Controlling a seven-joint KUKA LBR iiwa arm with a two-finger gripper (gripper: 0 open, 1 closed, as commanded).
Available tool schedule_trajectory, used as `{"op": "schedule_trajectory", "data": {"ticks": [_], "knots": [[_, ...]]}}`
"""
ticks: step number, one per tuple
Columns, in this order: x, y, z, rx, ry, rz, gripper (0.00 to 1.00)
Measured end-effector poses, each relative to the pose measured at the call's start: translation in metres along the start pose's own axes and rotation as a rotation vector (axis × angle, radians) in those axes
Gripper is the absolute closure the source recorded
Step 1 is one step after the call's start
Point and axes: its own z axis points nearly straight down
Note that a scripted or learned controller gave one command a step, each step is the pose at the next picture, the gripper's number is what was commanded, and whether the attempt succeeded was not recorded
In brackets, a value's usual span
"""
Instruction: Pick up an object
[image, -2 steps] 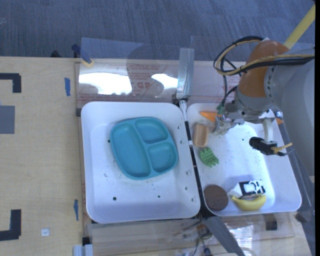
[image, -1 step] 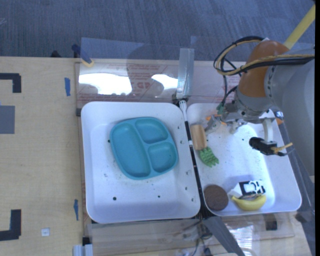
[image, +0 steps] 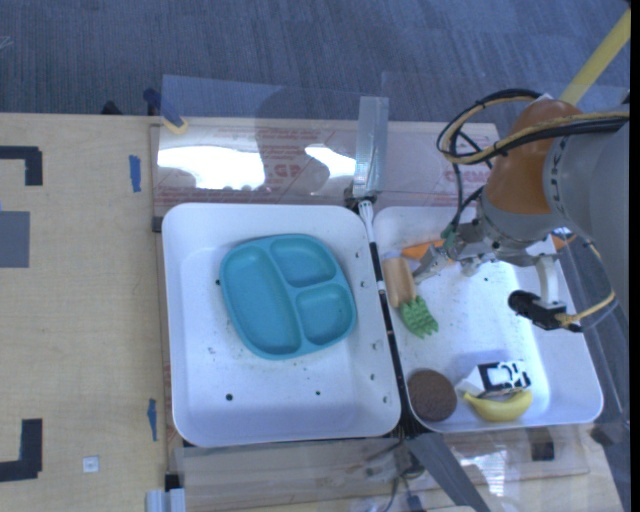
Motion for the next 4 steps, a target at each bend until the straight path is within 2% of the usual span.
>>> {"op": "schedule_trajectory", "data": {"ticks": [1,2,3,4], "knots": [[0.002,0.031,0.003,0.016,-0.001,0.188,0.00],[0.002,0.029,-0.006,0.026,-0.002,0.187,1.00],[0.088,0.051,-0.106,-0.016,0.003,0.094,1.00],[0.085,0.047,-0.098,0.000,0.001,-0.199,1.00]]}}
